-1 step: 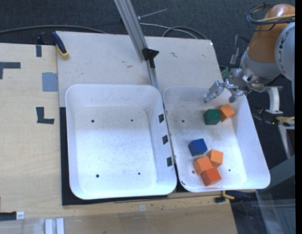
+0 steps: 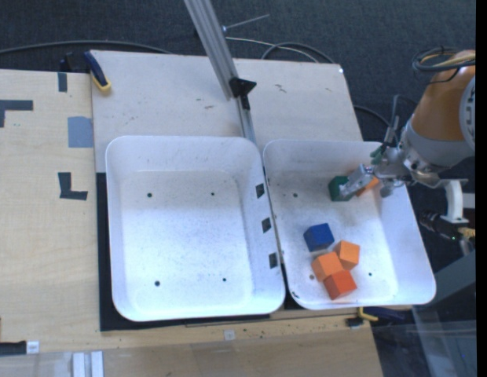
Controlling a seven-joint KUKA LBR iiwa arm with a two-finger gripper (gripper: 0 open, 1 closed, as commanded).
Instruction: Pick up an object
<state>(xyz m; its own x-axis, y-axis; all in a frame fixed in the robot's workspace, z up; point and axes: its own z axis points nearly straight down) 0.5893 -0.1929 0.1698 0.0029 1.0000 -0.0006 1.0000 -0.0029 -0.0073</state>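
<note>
- Gripper point(image 2: 355, 185) low in the right bin point(image 2: 400, 246), upper part; fingers open or shut – can't tell.
- 1 green block point(image 2: 338, 187) at the gripper tip, touching or just beside it; can't tell if it's gripped.
- 1 blue cube point(image 2: 318, 236) lower down, mid-bin.
- 3 orange blocks near the front wall, bunched: one point(image 2: 349, 253) right of blue, one point(image 2: 329, 265) just below blue, one redder point(image 2: 340, 284) at the front.
- Left bin point(image 2: 118, 210) alongside, rims touching.
- Arm point(image 2: 440, 124) comes in from the right.

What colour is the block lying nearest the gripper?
Green, beside the gripper; seen in the camera view.
</note>
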